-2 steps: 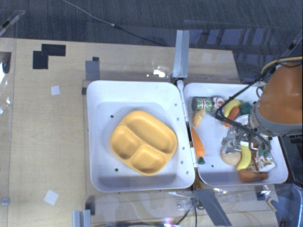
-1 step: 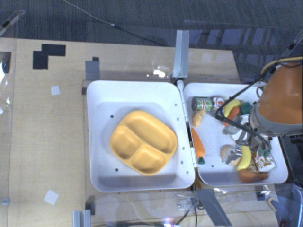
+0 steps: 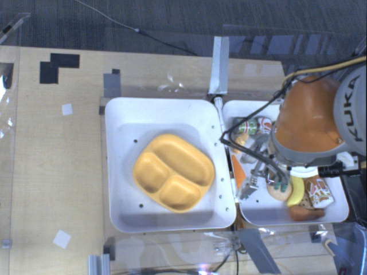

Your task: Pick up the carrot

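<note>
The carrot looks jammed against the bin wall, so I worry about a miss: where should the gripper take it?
Grip the carrot across its visible middle, coming from above. It lies long and thin along the right bin's left wall, so fingers should probably close across its width. The gripper hangs by its lower end.

From my remote seat I see a pale wooden bench (image 3: 51, 171) with black square markings (image 3: 57, 66) near its far left — beyond it dark grey carpet (image 3: 143, 7) crossed by a thin cable (image 3: 86, 7) — all evenly lit.
</note>
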Available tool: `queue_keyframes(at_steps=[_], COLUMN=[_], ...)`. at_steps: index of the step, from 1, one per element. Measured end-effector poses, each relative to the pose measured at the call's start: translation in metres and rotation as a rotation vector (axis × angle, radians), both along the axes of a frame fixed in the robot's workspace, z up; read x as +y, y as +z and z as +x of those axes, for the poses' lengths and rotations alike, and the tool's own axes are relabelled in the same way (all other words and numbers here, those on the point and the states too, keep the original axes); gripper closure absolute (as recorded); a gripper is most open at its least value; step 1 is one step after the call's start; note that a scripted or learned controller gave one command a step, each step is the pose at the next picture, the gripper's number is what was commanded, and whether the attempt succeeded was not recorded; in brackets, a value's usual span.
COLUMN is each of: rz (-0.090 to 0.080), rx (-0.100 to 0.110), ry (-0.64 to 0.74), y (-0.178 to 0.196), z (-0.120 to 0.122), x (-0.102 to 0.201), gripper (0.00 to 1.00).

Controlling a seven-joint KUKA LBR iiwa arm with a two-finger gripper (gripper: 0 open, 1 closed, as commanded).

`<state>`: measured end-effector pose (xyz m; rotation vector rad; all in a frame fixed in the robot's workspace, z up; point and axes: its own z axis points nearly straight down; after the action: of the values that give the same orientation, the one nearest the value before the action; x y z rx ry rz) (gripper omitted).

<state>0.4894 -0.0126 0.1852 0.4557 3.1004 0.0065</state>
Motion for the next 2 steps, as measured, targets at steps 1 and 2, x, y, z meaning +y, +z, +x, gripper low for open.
queue_keyframes(at_steps=[1, 2], rz=[-0.001, -0.001], rx=[-0.001, 0.001], ry=[-0.112, -0.353], y=[0.0, 0.0], z=[0.0, -0.001], x=[0.003, -0.059], gripper=[0.0, 0.0])
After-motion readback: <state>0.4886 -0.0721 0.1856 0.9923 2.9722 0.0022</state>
